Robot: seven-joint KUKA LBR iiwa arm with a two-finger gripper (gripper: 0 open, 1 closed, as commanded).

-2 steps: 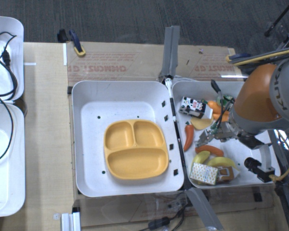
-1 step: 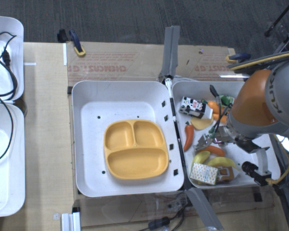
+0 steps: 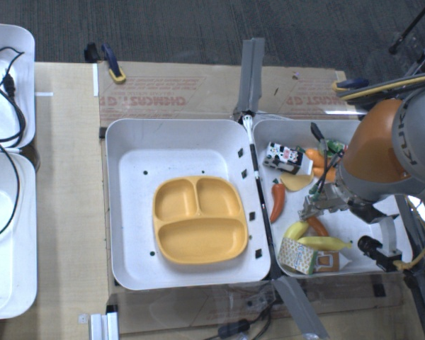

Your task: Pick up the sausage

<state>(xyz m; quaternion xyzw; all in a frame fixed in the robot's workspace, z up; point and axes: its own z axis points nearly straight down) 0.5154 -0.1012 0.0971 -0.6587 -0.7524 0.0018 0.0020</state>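
Observation:
In the right bin [image 3: 382,129], a short reddish-brown sausage [image 3: 316,225] lies on the floor between a yellow banana [image 3: 324,242] and a pale cheese wedge [image 3: 296,183]. My gripper [image 3: 312,207] hangs low over the bin from the right, its tip directly above the sausage's upper end and very close to it. I cannot tell if it touches the sausage. The arm's orange band [image 3: 372,151] and grey wrist cover the bin's right half. A longer red pepper-like piece [image 3: 277,200] lies to the left, near the bin's wall.
The right bin also holds a black-and-white carton [image 3: 283,156], a carrot [image 3: 316,159], a green item [image 3: 333,146], a small yellow piece [image 3: 295,230] and a printed box [image 3: 308,257]. A yellow divided plate [image 3: 199,219] sits in the left bin [image 3: 127,190].

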